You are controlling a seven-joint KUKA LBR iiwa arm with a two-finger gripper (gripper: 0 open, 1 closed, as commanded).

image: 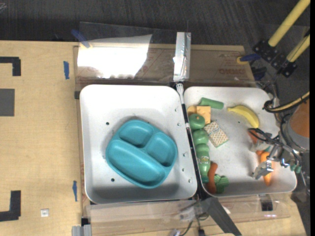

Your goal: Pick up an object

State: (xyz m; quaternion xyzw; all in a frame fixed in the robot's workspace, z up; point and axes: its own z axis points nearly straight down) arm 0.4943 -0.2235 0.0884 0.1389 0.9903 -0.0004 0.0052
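My gripper (266, 168) is low over the right edge of the right bin (236, 146), reaching in from the right. Small orange pieces (264, 156) lie directly around it, one (267, 178) just below it, and a red-orange piece (254, 133) sits a little further up. Whether any of them is held is hidden by the wrist. A yellow banana (246, 114) lies up and left of the gripper. Along the bin's left wall are a green block (211, 103), an orange cracker (202, 113), a green pepper (197, 122), a speckled beige block (216, 134), a green pod (201, 148) and a carrot (213, 177).
The left bin (98, 107) holds a teal divided plate (141, 152). A metal divider (181, 58) and clear sheet stand behind the bins. Yellow poles (291, 16) and cables are at the upper right. The arm's orange band (301, 127) shows at the right edge.
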